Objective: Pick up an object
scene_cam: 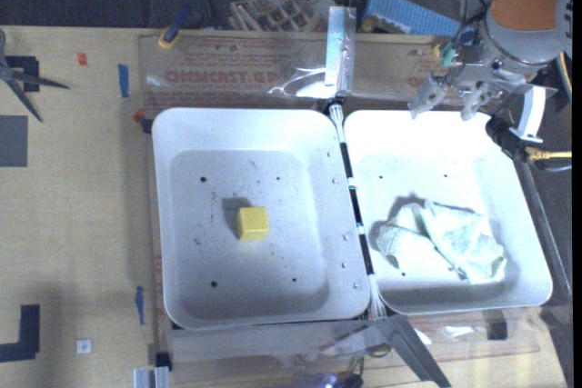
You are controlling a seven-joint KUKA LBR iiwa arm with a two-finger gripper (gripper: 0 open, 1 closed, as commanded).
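Gripper (446, 101) at 1 o'clock above right bin (536, 286) rim, fingers spread, nothing between them. Crumpled cloth (446, 239) in right bin; yellow block (253, 223) in left bin (173, 141).

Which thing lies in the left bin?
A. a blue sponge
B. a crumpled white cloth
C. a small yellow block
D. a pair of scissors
C: a small yellow block sits on the floor of the left bin, while the crumpled white cloth lies in the right bin.
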